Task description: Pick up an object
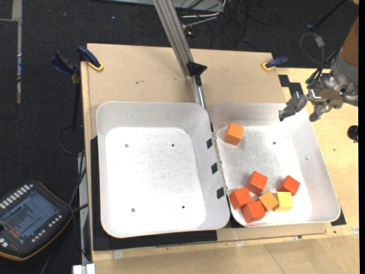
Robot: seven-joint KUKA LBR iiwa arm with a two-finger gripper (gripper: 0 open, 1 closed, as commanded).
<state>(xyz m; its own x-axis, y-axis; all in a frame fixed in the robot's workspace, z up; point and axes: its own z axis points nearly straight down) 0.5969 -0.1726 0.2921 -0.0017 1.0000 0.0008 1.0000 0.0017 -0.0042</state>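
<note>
Hovering at two o'clock, my tool (303, 111) gapes wide, holding nothing; the lone orange cube (233, 134) looks light, rigid, best pinched across flat opposite faces.

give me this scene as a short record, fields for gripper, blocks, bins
gripper: gripper open, above the far right edge of the right bin, nothing between its fingers
lone block: orange block apart, in the far left part of the right bin
cluster: red blocks, an orange one and a yellow block bunched near the near edge of the right bin
left bin: left bin holds no blocks
</note>
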